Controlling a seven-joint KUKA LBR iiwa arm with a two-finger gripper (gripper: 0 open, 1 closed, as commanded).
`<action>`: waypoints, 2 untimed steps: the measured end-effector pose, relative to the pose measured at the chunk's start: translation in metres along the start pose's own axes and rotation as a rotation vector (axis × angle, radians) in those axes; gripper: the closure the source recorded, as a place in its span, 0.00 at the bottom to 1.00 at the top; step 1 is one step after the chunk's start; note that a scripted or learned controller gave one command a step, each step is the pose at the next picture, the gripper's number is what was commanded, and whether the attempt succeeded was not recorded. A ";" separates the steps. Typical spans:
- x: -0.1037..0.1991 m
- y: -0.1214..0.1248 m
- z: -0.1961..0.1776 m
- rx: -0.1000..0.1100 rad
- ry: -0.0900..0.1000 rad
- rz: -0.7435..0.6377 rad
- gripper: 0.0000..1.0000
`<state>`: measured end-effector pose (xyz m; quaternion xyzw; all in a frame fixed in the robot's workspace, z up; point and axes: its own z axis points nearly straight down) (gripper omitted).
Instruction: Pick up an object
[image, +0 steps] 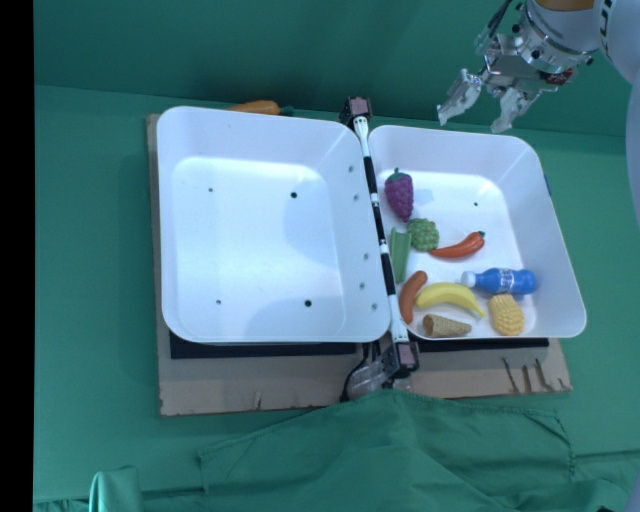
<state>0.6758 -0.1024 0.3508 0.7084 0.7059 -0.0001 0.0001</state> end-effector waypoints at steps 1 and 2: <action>0.000 0.000 0.000 0.000 0.000 0.000 0.00; 0.000 0.000 0.000 0.000 0.000 0.000 0.00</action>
